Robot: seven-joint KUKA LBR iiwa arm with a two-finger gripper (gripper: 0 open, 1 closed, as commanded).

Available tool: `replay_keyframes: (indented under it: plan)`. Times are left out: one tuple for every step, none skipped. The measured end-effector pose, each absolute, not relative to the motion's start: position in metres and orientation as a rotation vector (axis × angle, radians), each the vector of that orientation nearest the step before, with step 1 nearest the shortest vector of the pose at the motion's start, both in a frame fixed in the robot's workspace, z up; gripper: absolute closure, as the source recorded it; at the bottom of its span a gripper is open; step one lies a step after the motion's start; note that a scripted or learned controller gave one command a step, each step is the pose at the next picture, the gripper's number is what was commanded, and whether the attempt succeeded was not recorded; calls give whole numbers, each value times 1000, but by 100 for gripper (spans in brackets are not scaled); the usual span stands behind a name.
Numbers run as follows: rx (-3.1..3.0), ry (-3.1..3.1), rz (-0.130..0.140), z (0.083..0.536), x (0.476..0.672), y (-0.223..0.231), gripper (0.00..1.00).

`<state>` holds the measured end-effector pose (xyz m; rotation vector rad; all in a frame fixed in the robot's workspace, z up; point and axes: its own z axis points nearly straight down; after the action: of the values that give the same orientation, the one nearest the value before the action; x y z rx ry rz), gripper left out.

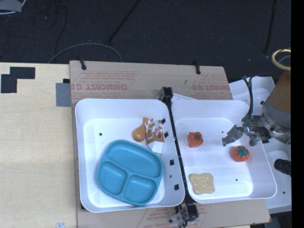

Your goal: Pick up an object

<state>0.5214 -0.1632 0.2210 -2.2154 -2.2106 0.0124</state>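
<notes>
My gripper [244,137] hangs over the right side of the right bin [266,184], reaching in from the right. It is open, one grey finger [232,135] pointing left, and nothing sits between the fingers. A red-orange tomato toy [241,153] with a green top lies just below the gripper. A second tomato toy [194,139] lies to its left, nearer the divider. A beige toast slice [202,183] rests near the bin's front wall.
The left bin [85,122] holds a blue divided plate [129,172], plus an orange-brown toy [139,133] and a brown-and-white item [155,131] by the divider. Both bins sit on a cardboard sheet [142,82]. A wooden benchtop [33,146] extends left.
</notes>
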Motion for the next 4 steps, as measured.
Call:
replay_keyframes:
  plan:
    - [-2221, -2221, 2, 227, 524, -163, 0]
    - [-2216, -2218, 5, 173, 533, -157, 0]
    - [-2216, -2215, 6, 110, 531, -162, 0]
    - [-2219, -2218, 3, 86, 530, -161, 0]
